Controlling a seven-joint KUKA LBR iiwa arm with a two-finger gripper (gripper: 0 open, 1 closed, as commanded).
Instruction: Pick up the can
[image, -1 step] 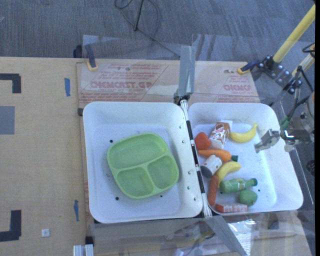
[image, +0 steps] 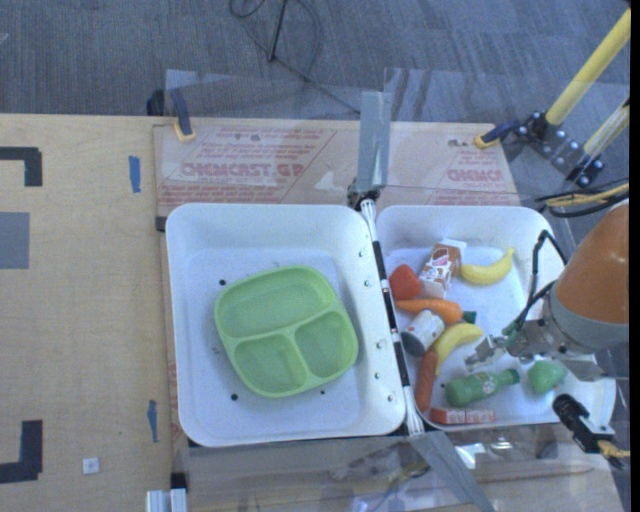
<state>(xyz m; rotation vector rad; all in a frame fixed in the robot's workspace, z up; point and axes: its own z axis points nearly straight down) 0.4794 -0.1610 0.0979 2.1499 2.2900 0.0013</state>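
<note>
Camera view: two white bins, one green tray in the left bin, well left of the claw. The right bin holds two bananas, one carrot, one green bottle and one small can. The claw hangs just above the bottle; whether it is spread, I cannot tell. The can lies left of it, apart.

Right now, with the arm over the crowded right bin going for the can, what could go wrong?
1. The hand hovers over the green bottle and a banana, so it might grab one instead.
2. The can lies wedged among the carrot and other toys; closing there could shove them or slip off.
</note>
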